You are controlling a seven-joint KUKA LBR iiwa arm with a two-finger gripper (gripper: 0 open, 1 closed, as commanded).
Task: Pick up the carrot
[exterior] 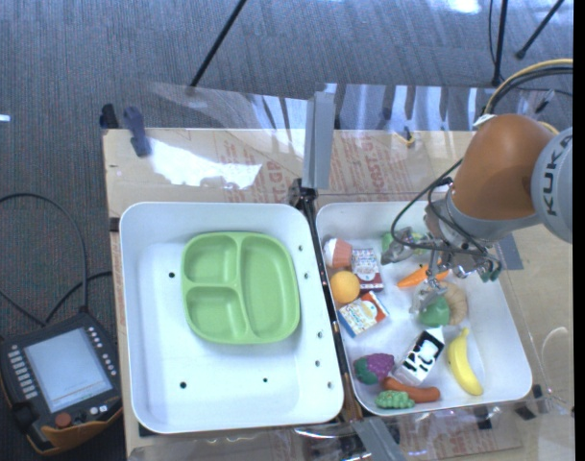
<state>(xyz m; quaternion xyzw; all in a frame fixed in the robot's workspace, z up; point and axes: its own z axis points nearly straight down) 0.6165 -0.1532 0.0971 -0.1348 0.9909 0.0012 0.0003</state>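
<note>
Nearest the camera in the right-hand shallow white plastic bin [519, 373], a bunch of small green toy grapes [395, 400] lies against a red-orange toy sausage [414, 391], with a purple toy grape cluster [374, 366] just beside them. A black-and-white printed card [424, 354] and a curved yellow toy banana [464, 361] sit a little farther in. Next come a small orange-and-white carton [362, 314] and a round orange toy fruit [345, 286]. The slim orange toy carrot [414, 277] lies tilted near the bin's middle, directly beneath my two-finger pincer [444, 269]; I cannot tell how my fingers are set, nor whether they touch it. In the left-hand shallow white plastic bin [148, 334] rests a light green three-section plastic plate [241, 286].
</note>
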